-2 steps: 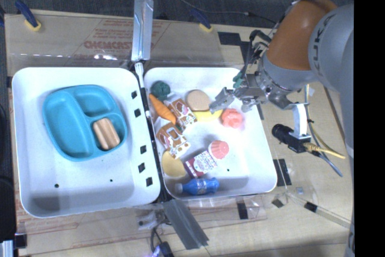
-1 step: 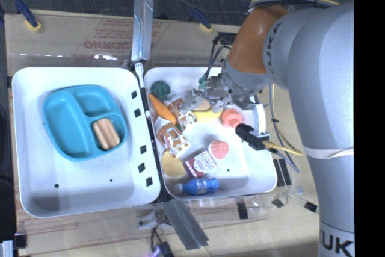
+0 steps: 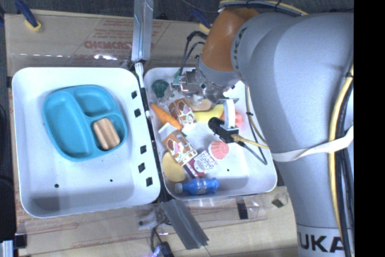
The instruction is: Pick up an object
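The right bin (image 3: 261,174) holds a pile of small items. Among them are an orange carrot (image 3: 165,114), two brown snack packets (image 3: 182,110) (image 3: 180,148), a yellow lemon-like fruit (image 3: 172,170), a blue bottle (image 3: 201,186), a dark green piece (image 3: 159,88) and a round red-and-white lid (image 3: 219,150). My gripper (image 3: 191,85) reaches down into the bin's far part, just above the upper snack packet and right of the green piece. The wrist hides its tip. I see nothing held in it.
The left bin (image 3: 36,183) holds a blue divided plate (image 3: 69,123) with a brown bread roll (image 3: 107,133) in one compartment. A metal divider (image 3: 142,33) runs between the bins. My bulky grey arm (image 3: 301,87) covers the right bin's right side.
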You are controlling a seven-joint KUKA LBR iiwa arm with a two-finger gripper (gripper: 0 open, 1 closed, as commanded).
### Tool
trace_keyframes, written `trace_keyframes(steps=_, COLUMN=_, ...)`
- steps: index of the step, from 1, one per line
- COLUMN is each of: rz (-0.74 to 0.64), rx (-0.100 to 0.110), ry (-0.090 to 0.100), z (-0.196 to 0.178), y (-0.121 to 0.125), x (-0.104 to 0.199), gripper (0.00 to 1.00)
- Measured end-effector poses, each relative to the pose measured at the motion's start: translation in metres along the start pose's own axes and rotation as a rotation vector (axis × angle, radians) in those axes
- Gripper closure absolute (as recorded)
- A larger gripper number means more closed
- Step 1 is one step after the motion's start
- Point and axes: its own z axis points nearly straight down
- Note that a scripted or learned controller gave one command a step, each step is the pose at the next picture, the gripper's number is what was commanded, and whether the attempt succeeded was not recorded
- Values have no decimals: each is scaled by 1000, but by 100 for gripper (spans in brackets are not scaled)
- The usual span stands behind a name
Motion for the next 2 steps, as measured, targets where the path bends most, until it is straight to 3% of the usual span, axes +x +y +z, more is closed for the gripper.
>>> trace_keyframes(steps=1, rz=-3, rx=6, ry=0, z=-8, y=-1, x=0, gripper=100)
trace_keyframes(steps=2, rz=72, rx=7, ry=2, z=-97, y=20, x=65, gripper=100)
